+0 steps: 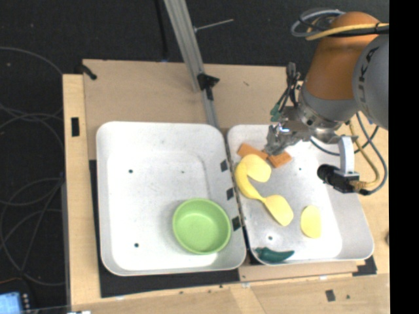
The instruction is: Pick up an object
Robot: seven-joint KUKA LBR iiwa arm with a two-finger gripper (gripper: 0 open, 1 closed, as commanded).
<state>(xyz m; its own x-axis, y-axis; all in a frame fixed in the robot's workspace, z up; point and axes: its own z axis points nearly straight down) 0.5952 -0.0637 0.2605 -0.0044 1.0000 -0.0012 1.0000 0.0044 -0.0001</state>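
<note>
My gripper hangs low over the far part of the right bin, right above an orange block that lies at the bin's far left. Its tips are at the block's right end; I cannot make out whether they touch it. A yellow spoon-like piece lies just in front of the block, its handle running toward the bin's middle. A small yellow oval rests to the right of it. A dark green object lies at the near edge of the right bin. A green bowl sits in the left bin.
A grey metal pole slants from the top of the view down to the gap between the bins. A black cable fitting on the arm hangs over the right bin's right side. The wooden bench surrounds both bins.
</note>
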